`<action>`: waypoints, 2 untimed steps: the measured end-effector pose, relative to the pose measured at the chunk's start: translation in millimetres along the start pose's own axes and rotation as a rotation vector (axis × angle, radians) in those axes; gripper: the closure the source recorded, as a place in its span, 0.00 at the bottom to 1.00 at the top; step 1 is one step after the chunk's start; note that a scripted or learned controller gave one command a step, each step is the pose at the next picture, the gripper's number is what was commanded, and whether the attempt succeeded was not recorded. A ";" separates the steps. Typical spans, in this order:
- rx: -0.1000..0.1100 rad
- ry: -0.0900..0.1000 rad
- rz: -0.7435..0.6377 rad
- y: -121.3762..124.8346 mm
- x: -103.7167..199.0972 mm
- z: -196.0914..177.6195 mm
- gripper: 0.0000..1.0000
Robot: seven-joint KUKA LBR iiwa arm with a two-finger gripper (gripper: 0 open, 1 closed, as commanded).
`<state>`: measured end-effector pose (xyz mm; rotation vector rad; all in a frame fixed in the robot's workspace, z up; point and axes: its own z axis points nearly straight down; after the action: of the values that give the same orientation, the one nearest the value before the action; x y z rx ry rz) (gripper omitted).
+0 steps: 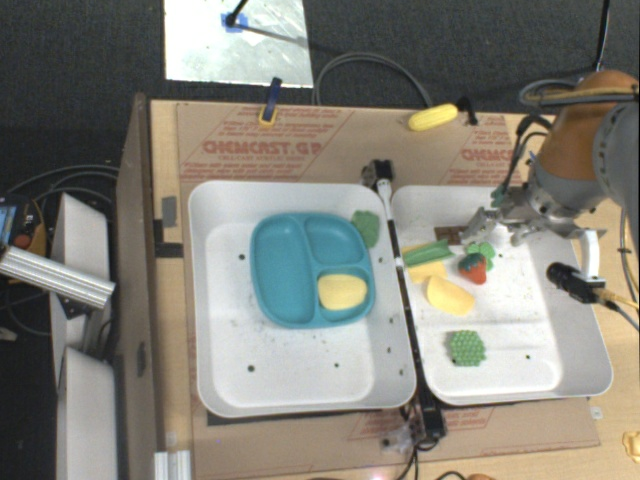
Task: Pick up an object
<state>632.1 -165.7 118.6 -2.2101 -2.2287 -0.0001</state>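
Landmark: the divider between the two white bins. Your claw hung just right of it, over the upper part of the right bin, low above a red-and-green strawberry toy. I couldn't tell whether the claw was spread or closed, and nothing visible sat between its tips. The arm came in over the bin's top right edge.

Task items, all right of the divider: a green strip and a yellow piece lay almost against it, leaving no room on that side. The strawberry sat just right of those, close under the claw. A yellow wedge lay just below it. A green bumpy ball sat further down, well apart from the rest, with bare floor around it and toward the bin's lower right corner. That was your most open approach.

Left of the divider, the left bin carried a blue sectioned plate with a yellow lump in its lower right section. A green toy was wedged between plate and divider. A yellow banana-like toy lay on the desk above the bins.
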 end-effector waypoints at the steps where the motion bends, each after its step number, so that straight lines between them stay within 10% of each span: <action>1: 0.000 -0.001 0.007 -30.3 1.9 36.1 0.00; 2: -0.007 -0.003 0.006 -27.4 1.5 22.8 1.00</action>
<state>604.6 -164.4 95.9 -2.2215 -2.2276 -0.0049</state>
